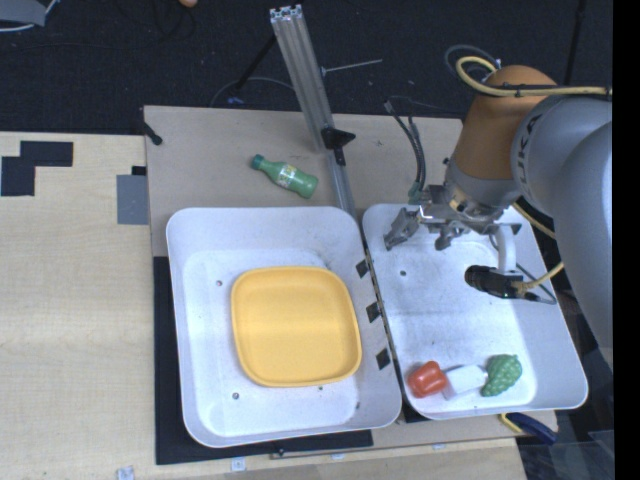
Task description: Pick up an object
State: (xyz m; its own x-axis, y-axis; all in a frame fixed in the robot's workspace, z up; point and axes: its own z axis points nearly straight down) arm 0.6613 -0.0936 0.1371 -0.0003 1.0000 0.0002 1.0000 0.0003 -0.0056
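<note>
My gripper (422, 235) hangs over the far end of the right bin (560, 388), open, with nothing between its fingers. At that bin's near edge lie a red pepper (427, 378), a small white block (464, 380) and a green bumpy piece (502, 374) in a row, well below the gripper. A yellow square plate (295, 324) lies flat in the middle of the left bin (190, 268). On the bench behind the left bin, a green bottle (285, 175) lies on its side.
A slanted aluminium post (310, 88) rises from the bench just behind the gap between the bins. Black clips (372, 308) line the seam between the two bins. The arm's grey and orange body fills the upper right.
</note>
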